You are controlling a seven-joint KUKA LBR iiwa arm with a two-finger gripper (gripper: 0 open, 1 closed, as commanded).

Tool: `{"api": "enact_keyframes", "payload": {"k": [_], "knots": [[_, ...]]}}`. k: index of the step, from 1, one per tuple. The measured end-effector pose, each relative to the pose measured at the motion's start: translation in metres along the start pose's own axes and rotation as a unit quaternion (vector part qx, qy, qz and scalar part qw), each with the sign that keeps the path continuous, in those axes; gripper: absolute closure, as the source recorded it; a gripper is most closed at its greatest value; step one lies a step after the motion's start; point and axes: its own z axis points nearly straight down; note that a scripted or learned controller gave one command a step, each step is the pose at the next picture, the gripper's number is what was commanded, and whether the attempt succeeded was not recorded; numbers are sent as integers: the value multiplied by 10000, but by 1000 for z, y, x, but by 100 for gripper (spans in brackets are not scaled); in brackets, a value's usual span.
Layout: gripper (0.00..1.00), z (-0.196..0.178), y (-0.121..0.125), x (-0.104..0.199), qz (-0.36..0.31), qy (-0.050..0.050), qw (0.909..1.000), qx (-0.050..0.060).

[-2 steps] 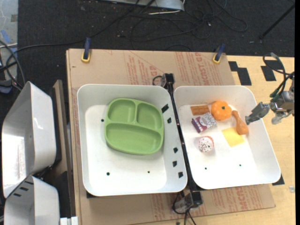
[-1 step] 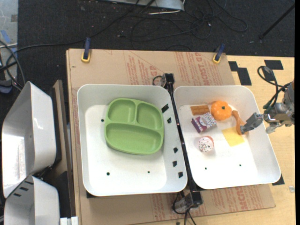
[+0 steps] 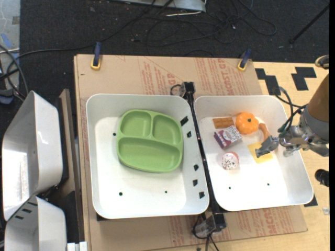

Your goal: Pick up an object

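Note:
The right white bin (image 3: 272, 192) holds a small pile of objects. An orange ball-like fruit (image 3: 246, 123) lies near its back, next to a brown rectangular piece (image 3: 223, 122) and a small purple and white packet (image 3: 227, 137). A round pink and white item (image 3: 230, 161) sits nearer the front. A yellow block (image 3: 263, 155) lies at the right of the group. My gripper (image 3: 267, 146) reaches in from the right and sits low over the yellow block, its dark fingers touching or just above it.
The left white bin (image 3: 104, 192) bears a green divided plate (image 3: 151, 141). Cardboard lines the bench under both bins, with clamps at the back edge. White containers stand off the bench at the far left. Cables run across the dark floor behind.

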Motion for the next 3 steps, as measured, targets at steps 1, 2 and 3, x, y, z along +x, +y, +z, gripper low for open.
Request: {"api": "enact_keyframes", "payload": {"k": [1,2,3], "knots": [[0,45,-6,-1,4,-1,10000,2],[100,32,-4,-1,0,-11,10000,-27],[100,-22,2,-10,-18,-25,10000,-52]]}}
